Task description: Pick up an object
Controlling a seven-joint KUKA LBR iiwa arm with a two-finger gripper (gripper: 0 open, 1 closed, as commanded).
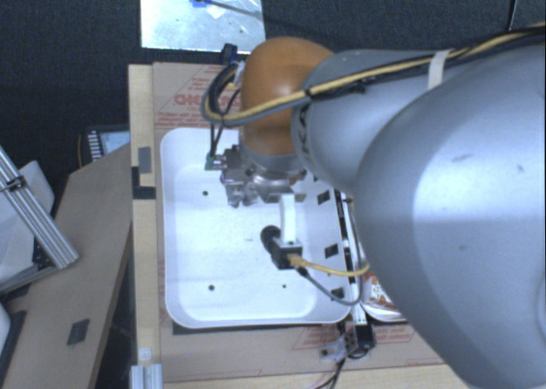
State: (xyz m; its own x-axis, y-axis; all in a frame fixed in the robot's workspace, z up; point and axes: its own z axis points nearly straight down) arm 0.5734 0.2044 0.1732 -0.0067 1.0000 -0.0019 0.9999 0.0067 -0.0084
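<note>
Object count first: I make out one candidate, a small white-and-orange thing (pixel 382 297) just past the bin's (pixel 192 234) near right corner. It is cut off by the arm (pixel 444 191), so I cannot tell what it is or what it lies in.

One white bin is in clear sight. Its floor carries a few small dark dots, and three black squares run along its right side. The arm covers everything to the right of the bin.

One claw (pixel 264 191) hangs over the bin's far half, under the orange band (pixel 277 80). From this angle the wrist blocks it, and I cannot tell how far open the claw is or whether it has hold of anything. A black fitting (pixel 278 251) sits over the bin's middle, with one yellow cable (pixel 328 269) running from it towards the bin's right side.

Around the bin: one cardboard sheet (pixel 183 97) lies under it on the tabletop (pixel 85 234). One shiny sheet (pixel 200 3) with a blue tab lies beyond the bin's far edge. One metal rail (pixel 34 212) slants well to the left of the bin.
</note>
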